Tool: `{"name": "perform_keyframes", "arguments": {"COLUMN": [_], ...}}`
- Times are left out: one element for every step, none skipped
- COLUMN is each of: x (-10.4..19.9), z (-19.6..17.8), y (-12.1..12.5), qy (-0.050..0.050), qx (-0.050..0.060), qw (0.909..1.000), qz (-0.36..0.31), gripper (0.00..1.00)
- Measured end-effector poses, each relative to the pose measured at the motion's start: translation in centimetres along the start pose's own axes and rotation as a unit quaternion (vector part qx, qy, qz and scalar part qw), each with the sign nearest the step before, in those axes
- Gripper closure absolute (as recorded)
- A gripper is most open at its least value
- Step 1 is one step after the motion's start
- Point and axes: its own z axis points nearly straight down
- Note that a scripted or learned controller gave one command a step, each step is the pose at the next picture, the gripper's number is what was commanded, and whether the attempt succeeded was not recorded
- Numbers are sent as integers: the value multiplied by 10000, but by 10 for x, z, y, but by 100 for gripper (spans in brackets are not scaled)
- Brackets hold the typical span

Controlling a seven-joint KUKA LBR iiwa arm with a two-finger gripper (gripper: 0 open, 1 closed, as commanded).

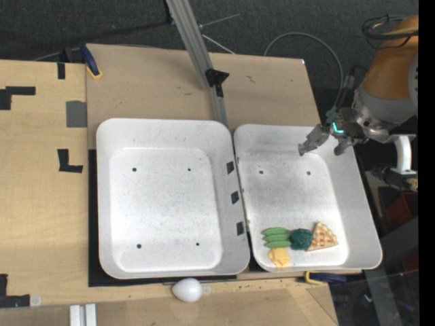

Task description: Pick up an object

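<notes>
Small toy foods lie bunched at the near end of the right bin (353,182): green pea pods (275,235), a dark green broccoli piece (300,237), a waffle-patterned pizza slice (323,237) and a yellow piece (279,255). My gripper (322,143) hangs over the far right corner of the same bin, well away from the toys. Its two fingers are spread apart, open, with nothing between them.
The left bin (109,182) sits beside the right one. A white egg (187,290) lies on the bench in front of the left bin. A grey metal bar (197,43) slants down to the bins' far junction. Cables trail behind the bench.
</notes>
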Motion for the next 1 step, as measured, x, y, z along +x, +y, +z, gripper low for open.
{"name": "perform_keyframes", "arguments": {"x": [0], "z": [-3], "y": [1], "qy": [-5], "qx": [-21], "qw": [10000], "qz": [-10], "gripper": [0]}}
